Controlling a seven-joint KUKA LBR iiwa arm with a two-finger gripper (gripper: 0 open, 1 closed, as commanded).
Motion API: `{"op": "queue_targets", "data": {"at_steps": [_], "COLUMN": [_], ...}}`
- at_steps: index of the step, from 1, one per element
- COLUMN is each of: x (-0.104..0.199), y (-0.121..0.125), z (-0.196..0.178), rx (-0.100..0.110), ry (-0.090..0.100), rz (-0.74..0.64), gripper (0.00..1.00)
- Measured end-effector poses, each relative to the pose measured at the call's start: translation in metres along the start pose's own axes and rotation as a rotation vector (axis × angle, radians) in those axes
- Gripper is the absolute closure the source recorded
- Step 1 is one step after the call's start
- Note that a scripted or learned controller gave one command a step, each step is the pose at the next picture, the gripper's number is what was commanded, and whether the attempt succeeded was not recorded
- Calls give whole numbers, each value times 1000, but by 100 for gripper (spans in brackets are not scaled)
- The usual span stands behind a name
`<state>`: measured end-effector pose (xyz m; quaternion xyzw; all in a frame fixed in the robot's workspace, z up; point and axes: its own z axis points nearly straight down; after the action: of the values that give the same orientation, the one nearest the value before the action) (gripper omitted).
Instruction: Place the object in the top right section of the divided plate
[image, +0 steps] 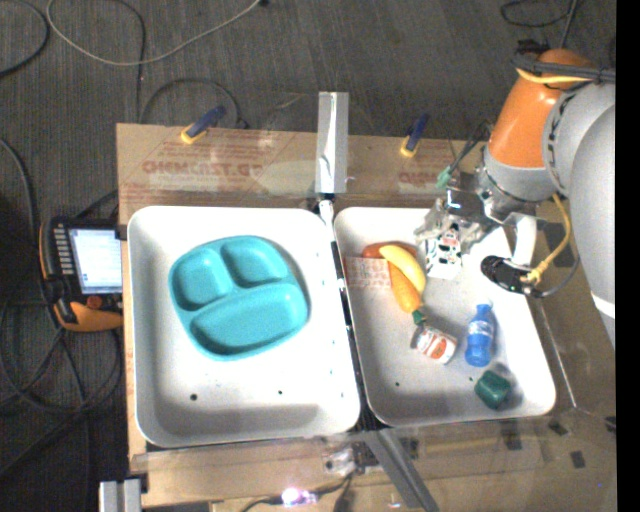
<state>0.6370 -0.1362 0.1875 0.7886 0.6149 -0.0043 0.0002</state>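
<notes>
Two shallow white bins stood side by side; the left bin (150, 400) bore the turquoise plastic divided plate (240, 295), which serves as landmark here. Well to the right of that plate, in the right bin (540, 395), lay a yellow banana-shaped toy (405, 272) over something red, a small red-and-white can (435, 344), a blue plastic bottle (481, 335) and a dark green block (493, 388). The gripper (445, 245) hung over the upper part of that bin, far right of the plate, close beside the banana toy; whether its jaws were parted or closed could not be told, and no item was seen between them. Judged from this, the picking step was in hand, the object not yet secured. Next move would call for a firm grasp, then carriage leftward to the plate's top right section (262, 258).
</notes>
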Motion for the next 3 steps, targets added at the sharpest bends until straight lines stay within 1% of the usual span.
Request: {"op": "queue_targets", "data": {"at_steps": [1,2,3], "x": [77,118,195], "y": [-69,3,-17], "z": [7,-19,6], "rx": [4,-1,2], "ry": [5,2,2], "rz": [160,4,-30], "gripper": [100,100,100]}}
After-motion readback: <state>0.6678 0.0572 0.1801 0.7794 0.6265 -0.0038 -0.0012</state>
